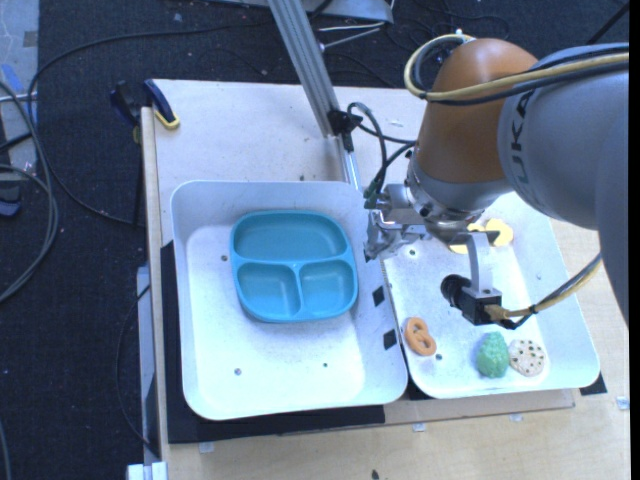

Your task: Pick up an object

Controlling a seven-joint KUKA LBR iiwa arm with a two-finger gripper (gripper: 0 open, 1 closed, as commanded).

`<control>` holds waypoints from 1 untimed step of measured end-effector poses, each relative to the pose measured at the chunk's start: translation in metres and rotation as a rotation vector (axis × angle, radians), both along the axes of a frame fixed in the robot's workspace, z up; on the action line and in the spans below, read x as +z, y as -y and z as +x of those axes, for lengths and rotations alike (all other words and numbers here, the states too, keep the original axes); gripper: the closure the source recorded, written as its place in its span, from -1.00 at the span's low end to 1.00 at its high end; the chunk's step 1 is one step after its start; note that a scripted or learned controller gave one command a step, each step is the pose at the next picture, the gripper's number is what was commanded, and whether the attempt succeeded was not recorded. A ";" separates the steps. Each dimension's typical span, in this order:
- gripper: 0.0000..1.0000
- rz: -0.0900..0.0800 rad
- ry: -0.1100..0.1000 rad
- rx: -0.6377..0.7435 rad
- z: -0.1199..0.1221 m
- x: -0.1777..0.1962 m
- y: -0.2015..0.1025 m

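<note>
The right bin (560, 268) holds several small items. An orange pretzel-shaped piece (419, 336) lies near its front left. A fuzzy green lump (491, 354) and a speckled cookie (527, 357) sit side by side at the front. A yellow piece (493, 233) shows partly from behind the arm. My gripper (386, 234) hangs under the grey wrist, over the back left of the right bin, close to the wall between the two bins. It is well apart from the pretzel, the green lump and the cookie. Nothing is seen held in it.
The left bin (200, 358) holds a blue divided plate (295, 265). A slanted metal pole (305, 48) rises behind the bins. A black part on a grey bar (474, 298) hangs from the arm above the right bin. Cables trail on the dark floor at left.
</note>
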State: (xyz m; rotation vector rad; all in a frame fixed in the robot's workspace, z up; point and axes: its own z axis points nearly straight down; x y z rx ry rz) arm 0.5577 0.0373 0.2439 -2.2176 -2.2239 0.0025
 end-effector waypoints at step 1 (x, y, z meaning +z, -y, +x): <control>1.00 0.000 0.000 0.000 -0.020 -0.015 -0.043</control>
